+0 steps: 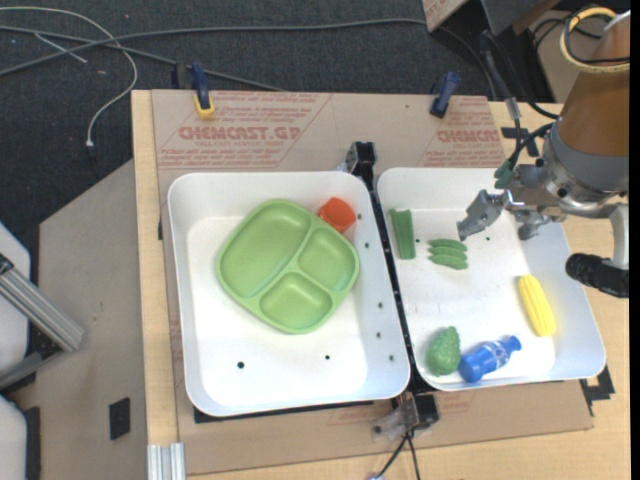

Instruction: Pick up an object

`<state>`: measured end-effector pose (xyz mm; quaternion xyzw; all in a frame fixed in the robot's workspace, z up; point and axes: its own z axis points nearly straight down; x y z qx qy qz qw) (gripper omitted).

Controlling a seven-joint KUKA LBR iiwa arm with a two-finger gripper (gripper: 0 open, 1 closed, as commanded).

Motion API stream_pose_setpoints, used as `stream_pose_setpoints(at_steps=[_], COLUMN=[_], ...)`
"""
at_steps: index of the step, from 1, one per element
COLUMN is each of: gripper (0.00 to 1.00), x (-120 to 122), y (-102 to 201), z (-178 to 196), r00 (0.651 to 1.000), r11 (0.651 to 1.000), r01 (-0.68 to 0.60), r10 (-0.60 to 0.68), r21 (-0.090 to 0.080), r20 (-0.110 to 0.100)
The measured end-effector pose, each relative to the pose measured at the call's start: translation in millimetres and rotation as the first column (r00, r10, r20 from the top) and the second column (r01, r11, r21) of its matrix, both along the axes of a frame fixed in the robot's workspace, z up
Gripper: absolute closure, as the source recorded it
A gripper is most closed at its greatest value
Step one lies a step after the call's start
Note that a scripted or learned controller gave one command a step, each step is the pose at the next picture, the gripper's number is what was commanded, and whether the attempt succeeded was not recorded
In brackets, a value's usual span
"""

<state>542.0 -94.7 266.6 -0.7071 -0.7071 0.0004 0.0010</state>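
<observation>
white right bin [575,298] as landmark: gripper [505,211] hovers over its far side, nothing visible between fingers; cannot tell whether released or clenched. green pea pod [448,254] lies nearest, toward bin's left. corn cob [538,304], blue bottle [489,358], broccoli [444,349] along near side. nothing lifted yet; descent, grasp, lift all remain.

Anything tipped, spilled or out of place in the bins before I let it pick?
Nothing spilled or damaged. The blue bottle lies on its side against the green broccoli in the right bin. The orange piece sits tucked against the green tray's rim.
</observation>
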Motion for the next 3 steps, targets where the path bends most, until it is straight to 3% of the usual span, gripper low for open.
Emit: stream_pose_setpoints(at_steps=[3], gripper=[0.0], x=[12], y=[3], z=[-158], r00=[1.0], r11=[1.0], r01=[0.0], r10=[0.0], r21=[0.002], r20=[-0.004])
